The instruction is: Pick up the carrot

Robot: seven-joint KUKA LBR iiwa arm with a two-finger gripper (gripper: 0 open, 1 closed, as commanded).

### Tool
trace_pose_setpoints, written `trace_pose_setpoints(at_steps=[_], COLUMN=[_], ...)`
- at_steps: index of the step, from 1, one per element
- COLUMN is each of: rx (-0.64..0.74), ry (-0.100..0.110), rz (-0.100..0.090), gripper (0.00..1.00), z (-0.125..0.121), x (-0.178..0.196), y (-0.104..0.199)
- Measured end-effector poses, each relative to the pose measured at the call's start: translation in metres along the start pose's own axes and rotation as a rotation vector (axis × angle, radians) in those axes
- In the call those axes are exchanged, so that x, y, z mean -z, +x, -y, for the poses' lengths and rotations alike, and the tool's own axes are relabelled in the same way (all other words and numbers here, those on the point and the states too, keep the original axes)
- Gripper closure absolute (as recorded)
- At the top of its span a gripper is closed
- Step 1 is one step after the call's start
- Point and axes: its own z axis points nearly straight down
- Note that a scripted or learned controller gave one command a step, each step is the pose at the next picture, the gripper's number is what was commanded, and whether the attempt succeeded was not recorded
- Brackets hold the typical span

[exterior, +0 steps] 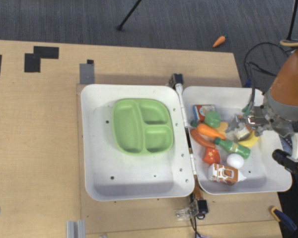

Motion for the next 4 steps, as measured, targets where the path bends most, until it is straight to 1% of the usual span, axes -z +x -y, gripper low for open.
trace_pose_setpoints(at_steps=[1,2,3,4], rx=[-0.038,0.12,0.232,0.547], ry=[0.001,-0.001,0.001,0.0], rz=[-0.002,0.0,0.0,0.0], gripper=[0.0,0.0,0.0,0.0], z=[-0.007,-0.017,-0.014,-0.025], x=[-0.001,0.0,-0.001,-0.047], y=[0.103,0.1,0.112,0.043])
